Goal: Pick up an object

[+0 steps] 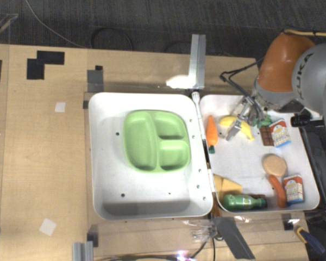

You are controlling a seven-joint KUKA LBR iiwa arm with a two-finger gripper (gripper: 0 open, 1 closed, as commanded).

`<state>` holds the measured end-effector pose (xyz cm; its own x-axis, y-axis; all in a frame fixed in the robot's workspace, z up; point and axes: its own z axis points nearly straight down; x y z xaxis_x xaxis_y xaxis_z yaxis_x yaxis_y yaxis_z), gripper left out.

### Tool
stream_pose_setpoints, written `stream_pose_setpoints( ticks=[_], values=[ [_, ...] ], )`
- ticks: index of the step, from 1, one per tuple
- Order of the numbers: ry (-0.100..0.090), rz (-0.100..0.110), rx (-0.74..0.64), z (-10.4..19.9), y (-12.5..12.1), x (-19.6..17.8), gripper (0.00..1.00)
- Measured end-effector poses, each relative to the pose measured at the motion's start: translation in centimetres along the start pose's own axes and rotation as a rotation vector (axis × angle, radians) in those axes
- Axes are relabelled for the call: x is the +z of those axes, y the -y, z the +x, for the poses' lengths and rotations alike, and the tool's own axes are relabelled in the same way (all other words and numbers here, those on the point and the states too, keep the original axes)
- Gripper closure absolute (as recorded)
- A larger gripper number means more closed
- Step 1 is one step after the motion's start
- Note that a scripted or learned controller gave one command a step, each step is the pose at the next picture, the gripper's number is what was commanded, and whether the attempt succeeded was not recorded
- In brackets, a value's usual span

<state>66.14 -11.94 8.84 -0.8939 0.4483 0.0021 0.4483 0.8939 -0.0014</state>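
Note:
My gripper (236, 125) hangs low over the upper middle of the right bin (244, 156), at the end of the grey arm with its orange band (280, 61). It sits directly on top of a yellow toy fruit (227, 123), which pokes out on both sides of it. Whether that fruit is gripped is not visible. An orange carrot (211, 130) lies just left of it along the bin wall. To the right lie a brown chocolate bar (266, 135) and a small white carton (281, 133).
Lower in the right bin lie a tan bun (274, 165), a red sausage (277, 190), a second carton (294, 188), a green bottle (244, 202) and a yellow cheese wedge (227, 184). The left bin (106, 162) holds a green divided plate (155, 140).

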Motion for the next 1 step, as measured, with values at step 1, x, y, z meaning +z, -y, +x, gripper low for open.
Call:
stream_pose_setpoints(
  ticks=[1],
  values=[
    [0.023, -0.007, -0.005, -0.45, -0.32, -1.47, 1.0]
  ],
)
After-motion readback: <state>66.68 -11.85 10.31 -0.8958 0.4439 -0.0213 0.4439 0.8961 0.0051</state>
